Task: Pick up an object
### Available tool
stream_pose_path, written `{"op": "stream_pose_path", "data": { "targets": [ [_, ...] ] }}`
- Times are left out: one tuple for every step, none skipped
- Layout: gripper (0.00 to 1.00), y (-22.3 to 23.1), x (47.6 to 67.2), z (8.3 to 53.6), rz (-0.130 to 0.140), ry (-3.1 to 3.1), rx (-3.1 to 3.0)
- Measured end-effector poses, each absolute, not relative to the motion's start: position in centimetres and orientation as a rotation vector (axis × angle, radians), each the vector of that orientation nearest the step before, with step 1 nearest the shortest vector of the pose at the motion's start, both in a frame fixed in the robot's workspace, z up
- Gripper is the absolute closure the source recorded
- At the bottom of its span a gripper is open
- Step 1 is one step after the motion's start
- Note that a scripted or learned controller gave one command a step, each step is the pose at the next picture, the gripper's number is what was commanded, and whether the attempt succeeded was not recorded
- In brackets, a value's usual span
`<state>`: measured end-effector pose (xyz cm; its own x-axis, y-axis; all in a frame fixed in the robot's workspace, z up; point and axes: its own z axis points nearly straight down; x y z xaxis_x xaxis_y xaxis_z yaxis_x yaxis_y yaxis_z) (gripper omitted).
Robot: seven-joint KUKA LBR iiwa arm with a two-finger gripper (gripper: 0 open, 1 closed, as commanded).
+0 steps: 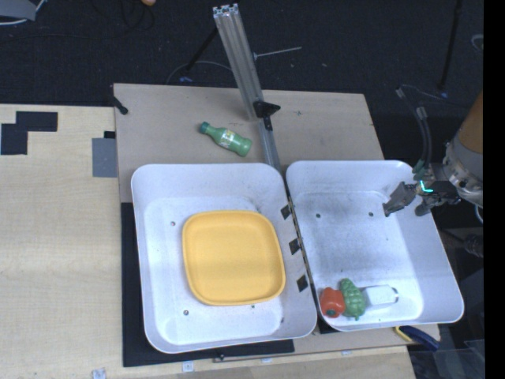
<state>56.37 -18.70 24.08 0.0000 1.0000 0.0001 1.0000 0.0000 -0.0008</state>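
Note:
In the right bin [371, 235], near the front edge, lie a red toy [331, 302], a green toy [353, 298] touching it, and a small white piece [380, 295] just to their right. A yellow square plate [233, 257] lies flat in the left bin [158, 204]. My gripper [406, 204] hangs over the right bin's far right rim, well behind the toys. Its two dark fingers [393, 204] stand apart with nothing between them, so it is open.
A green bottle [226, 138] lies on its side on the bench behind the left bin. A slanted aluminium post [243, 54] rises behind the gap between the bins. Black clips [293, 245] sit along the bins' shared edge.

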Motion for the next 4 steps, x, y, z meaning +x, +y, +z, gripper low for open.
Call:
{"op": "stream_pose_path", "data": {
  "targets": [
    [0.00, -18.7, 56.4, 24.1, 0.001, -2.221, -2.221],
    [0.00, -18.2, 56.5, 19.7, 0.004, -2.220, -2.217],
    [0.00, -18.0, 56.2, 13.4, 0.005, -2.219, -2.217],
    [0.00, -18.0, 56.2, 9.1, 0.001, -2.222, -2.220]
  ]
}}
